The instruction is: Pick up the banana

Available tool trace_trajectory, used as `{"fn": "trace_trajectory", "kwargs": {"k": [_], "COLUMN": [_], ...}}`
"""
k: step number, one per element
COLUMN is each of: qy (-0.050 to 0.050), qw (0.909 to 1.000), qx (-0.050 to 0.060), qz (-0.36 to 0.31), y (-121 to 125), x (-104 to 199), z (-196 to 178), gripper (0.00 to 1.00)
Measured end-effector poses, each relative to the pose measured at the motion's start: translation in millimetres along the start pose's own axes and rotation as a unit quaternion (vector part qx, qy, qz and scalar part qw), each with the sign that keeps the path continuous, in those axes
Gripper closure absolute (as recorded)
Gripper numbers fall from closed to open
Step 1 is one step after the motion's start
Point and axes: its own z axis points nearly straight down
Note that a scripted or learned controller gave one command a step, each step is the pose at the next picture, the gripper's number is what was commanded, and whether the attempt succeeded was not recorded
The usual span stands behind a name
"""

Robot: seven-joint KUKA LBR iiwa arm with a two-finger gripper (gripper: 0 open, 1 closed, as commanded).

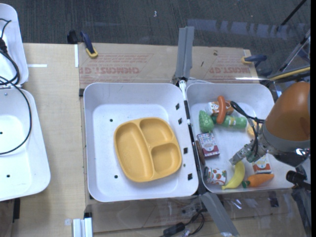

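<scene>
The yellow banana [236,176] lies near the front edge of the right bin [197,97], curved, with its upper end pointing toward the gripper. My gripper [245,154] hangs low just above and slightly right of the banana's upper end. I see nothing held in it. The arm's orange band [294,112] rises behind it at the right and hides part of the bin's right side.
Around the banana lie an orange carrot [259,179], a small carton [261,167], a printed can [216,175], a red-brown packet [208,145], green items [206,121] and a red sausage [221,109]. The left bin [96,132] holds a yellow divided plate [148,148].
</scene>
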Motion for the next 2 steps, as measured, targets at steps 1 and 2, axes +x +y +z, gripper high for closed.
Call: {"fn": "trace_trajectory", "kwargs": {"k": [1, 2], "qy": [0.003, 0.003], "qw": [0.9939, 0.9939], "qx": [0.004, 0.004], "qz": [0.11, 0.11], "y": [72.8, 72.7], "x": [30.9, 30.9], "z": [-88.5, -88.4], "gripper": [1.0, 0.0]}}
